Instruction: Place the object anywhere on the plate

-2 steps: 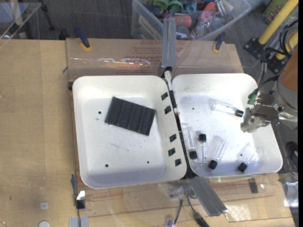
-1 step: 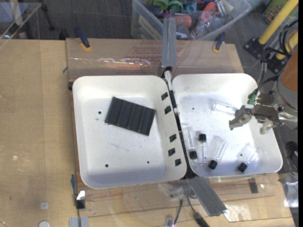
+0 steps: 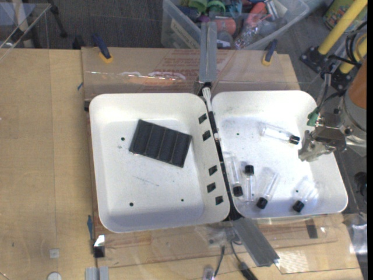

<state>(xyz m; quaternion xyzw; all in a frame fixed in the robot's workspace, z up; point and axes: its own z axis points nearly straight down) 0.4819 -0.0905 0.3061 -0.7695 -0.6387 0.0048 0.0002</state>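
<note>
A black ribbed plate (image 3: 160, 143) lies flat in the left bin (image 3: 111, 209), slightly askew. Several clear vials with black caps lie in the right bin (image 3: 332, 206): one vial (image 3: 278, 135) near the back right, another vial (image 3: 249, 179) beside the divider, and a third vial (image 3: 304, 196) at the front right. My gripper (image 3: 309, 149) hangs over the right bin's right side, just right of the back vial and a little nearer the front. Nothing shows in its grasp.
A metal divider (image 3: 211, 150) with black clips runs between the bins. A clear tub of colourful toys (image 3: 233, 7) stands behind the bench. The arm's body (image 3: 349, 115) fills the right side.
</note>
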